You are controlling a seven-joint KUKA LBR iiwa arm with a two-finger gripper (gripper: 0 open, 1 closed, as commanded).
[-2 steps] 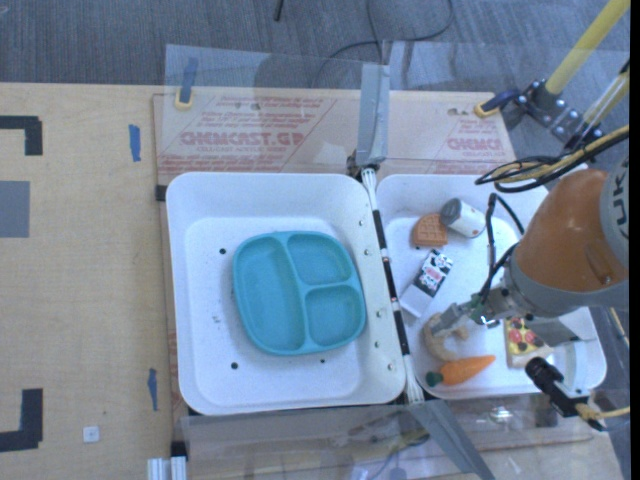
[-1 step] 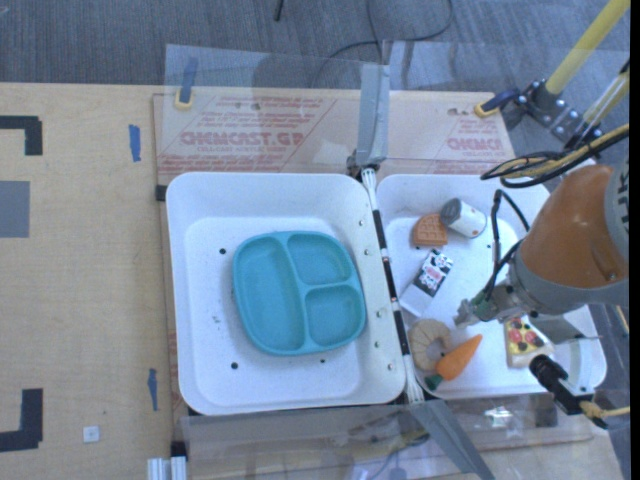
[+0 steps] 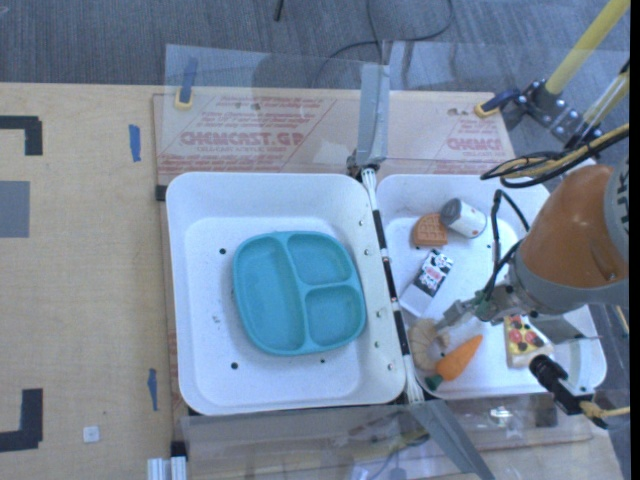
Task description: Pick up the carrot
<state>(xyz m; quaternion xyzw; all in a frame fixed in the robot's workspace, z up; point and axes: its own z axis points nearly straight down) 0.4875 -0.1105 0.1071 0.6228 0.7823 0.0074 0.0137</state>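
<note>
The orange carrot (image 3: 459, 358) lies at the front of the right bin (image 3: 480, 193), its green end pointing to the bin's front-left corner. My gripper (image 3: 472, 311) hangs just behind and above it, apart from it, on the grey arm with the orange band (image 3: 570, 233). Nothing shows between the gripper and the carrot.
The right bin also holds a brown waffle piece (image 3: 430, 230), a grey and white cylinder (image 3: 463, 217), a black-and-white carton (image 3: 433, 272), a tan item (image 3: 424, 339) touching the carrot's left, and a colourful card (image 3: 522, 338). A teal divided plate (image 3: 298, 291) sits in the left bin (image 3: 190, 208).
</note>
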